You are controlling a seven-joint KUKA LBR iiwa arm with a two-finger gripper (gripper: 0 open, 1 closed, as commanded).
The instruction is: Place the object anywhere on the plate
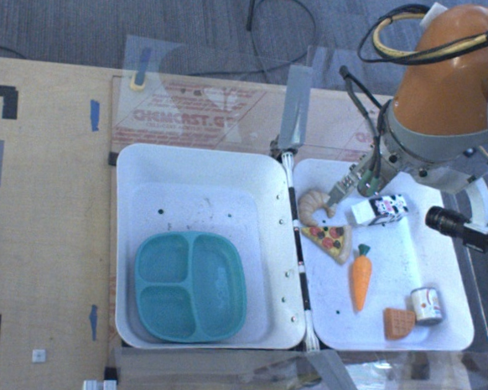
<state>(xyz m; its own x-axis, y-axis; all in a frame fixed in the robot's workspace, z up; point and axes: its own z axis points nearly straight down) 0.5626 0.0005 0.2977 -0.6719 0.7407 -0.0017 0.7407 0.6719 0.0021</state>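
Reaching into the right bin (456, 333), the gripper (342, 192) hangs just beside the croissant (313, 204), grip state impossible to tell, so a sound pick needs it centred over the pastry before carrying it to the teal plate (190, 287) in the left bin (136, 173).

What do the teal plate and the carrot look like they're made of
The teal plate looks like moulded plastic: one even colour, rounded dividers, a soft satin sheen. The carrot seems to be a plastic toy, uniformly orange with a green top; its finish is too small to judge, so rubber is possible.
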